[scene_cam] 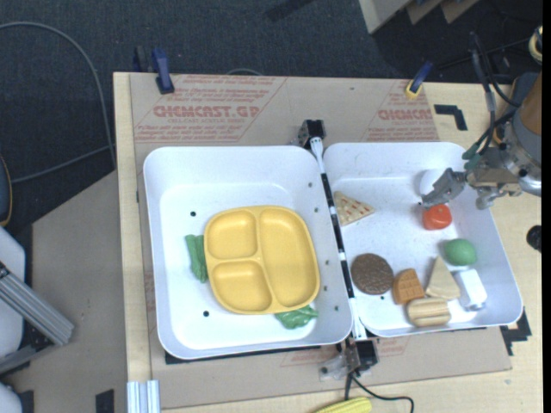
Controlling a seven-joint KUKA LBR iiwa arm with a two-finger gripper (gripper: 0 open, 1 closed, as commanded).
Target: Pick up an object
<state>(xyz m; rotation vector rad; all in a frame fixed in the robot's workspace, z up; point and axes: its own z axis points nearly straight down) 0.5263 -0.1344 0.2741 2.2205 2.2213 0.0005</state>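
reaching in from the right, the grey arm (527,136) hangs over the right bin (387,157), which sits on the cardboard-topped surface (258,110) beside the left bin (164,179). the left bin holds a yellow divided plate (260,258) with a green leafy piece (197,256) tucked at its left edge and another green scrap (296,318) at its lower right.

the gripper (456,189) hovers near the right bin's upper right part, its jaws spread with nothing visible between them. just below it lies a red tomato-like piece (437,217), the likeliest target in my judgement. below that is a green ball (460,251), then a white cylinder (469,286) by the bin's right wall. a brown round cookie (372,274) lies near the divider, with a small orange-brown cracker (407,285), a pale wedge (442,278) and a bread roll (428,313) crowded together at the bottom. a triangular chip (351,207) lies apart, near the divider.

the main risk: the red piece is small and rounded, so jaws closing off-centre may squirt it sideways toward the wall or the green ball. descending too far risks pressing into the bin floor. if the program aims at the lower cluster instead, the touching pieces may jam the jaws or lift together and drop.
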